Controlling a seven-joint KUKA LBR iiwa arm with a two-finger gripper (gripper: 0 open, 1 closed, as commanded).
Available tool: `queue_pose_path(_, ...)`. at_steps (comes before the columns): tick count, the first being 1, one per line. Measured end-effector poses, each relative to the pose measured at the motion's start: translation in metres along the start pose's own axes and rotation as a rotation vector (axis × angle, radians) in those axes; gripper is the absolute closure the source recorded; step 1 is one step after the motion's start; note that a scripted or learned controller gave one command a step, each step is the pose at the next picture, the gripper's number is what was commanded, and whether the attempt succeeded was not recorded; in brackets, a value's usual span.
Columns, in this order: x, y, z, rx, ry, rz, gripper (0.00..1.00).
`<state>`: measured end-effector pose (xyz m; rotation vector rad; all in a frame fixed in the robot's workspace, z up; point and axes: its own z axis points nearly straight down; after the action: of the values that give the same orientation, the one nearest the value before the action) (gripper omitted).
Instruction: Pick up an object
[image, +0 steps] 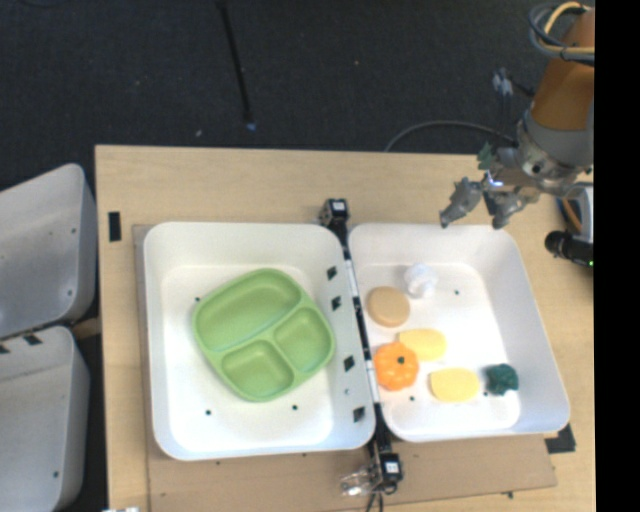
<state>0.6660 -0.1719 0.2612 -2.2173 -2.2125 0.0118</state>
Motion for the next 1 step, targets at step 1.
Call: queue_pose_path(1,0.0006,0.0018,-0.0089,-0.013,-0.002,-0.002,0.0)
